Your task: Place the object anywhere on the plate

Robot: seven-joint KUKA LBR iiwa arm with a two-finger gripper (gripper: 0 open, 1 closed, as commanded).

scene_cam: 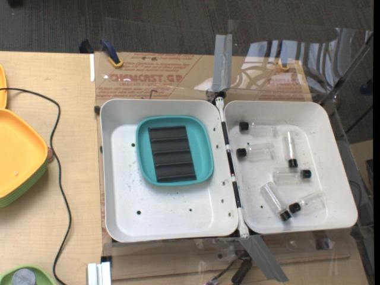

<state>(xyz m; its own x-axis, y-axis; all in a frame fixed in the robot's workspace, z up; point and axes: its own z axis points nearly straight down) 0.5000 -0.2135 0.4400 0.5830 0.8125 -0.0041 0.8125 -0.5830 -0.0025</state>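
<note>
A teal plate [175, 150] with a dark ribbed insert sits in the left bin [119, 206], toward its 12 o'clock side. Six clear vials [256, 153] with black caps lie scattered in the right bin [332, 135], at 3 o'clock from the plate. The gripper's state cannot be told.

- The plate [174, 151] lies in the left bin [119, 206], toward that bin's far side.
- The right bin [332, 159] sits just right of the plate's bin, touching it.
- Several vials [273, 198] lie scattered in the right bin, well apart from the plate.
</note>
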